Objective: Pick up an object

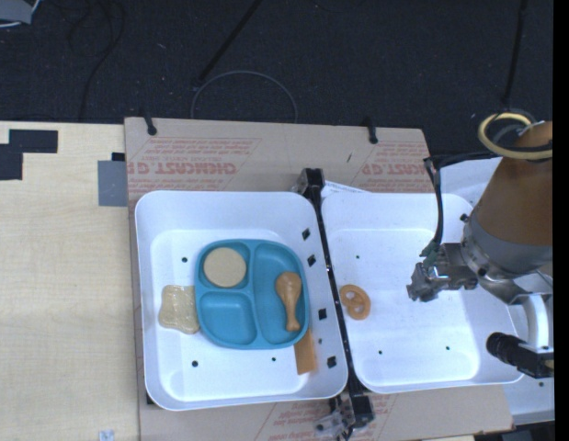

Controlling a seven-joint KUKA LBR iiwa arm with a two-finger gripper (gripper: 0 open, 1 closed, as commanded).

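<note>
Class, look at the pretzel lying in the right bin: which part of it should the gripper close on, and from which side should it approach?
Come straight down from above: the pretzel lies flat on the right bin floor, so no side offers an edge. Probably close across one outer loop, one finger through a hole. It sits near the divider wall, so keep the gripper toward the open side.

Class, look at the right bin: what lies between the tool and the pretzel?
Nothing: in the camera view, bare white floor of the right bin separates the tool from the pretzel.
</note>
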